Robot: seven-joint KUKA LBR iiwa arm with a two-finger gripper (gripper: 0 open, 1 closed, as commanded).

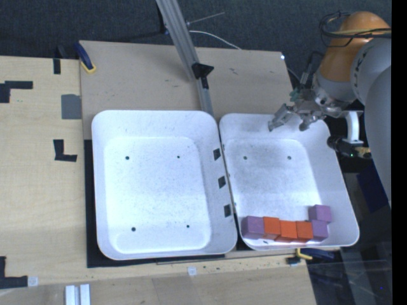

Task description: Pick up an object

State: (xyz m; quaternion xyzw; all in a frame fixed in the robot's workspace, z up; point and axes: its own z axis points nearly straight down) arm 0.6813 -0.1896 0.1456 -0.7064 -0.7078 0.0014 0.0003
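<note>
The blocks (289,226) lie in a row along the near wall of the right bin (337,170), purple and orange ones touching end to end, with one more purple block (321,213) sitting just behind the right end of the row. They look pushed into that near-right corner, pressed against the rim, which is likely where loose pieces settle after being dropped or swept about. That placement makes them awkward: the wall is close on one side and neighbours are touching on the others, so there is little room for fingers to slip around a single block.

The gripper (291,121) hangs over the far rim of the right bin, well apart from the blocks, with its two fingers spread and nothing between them. The arm (350,49) reaches in from the right, its orange band above the wrist. As I judge it, the pick has not begun; the gripper must first cross the bin toward the near wall.

The left bin (102,170) sits beside it, rims touching. No brand, label or writing can be read anywhere.
</note>
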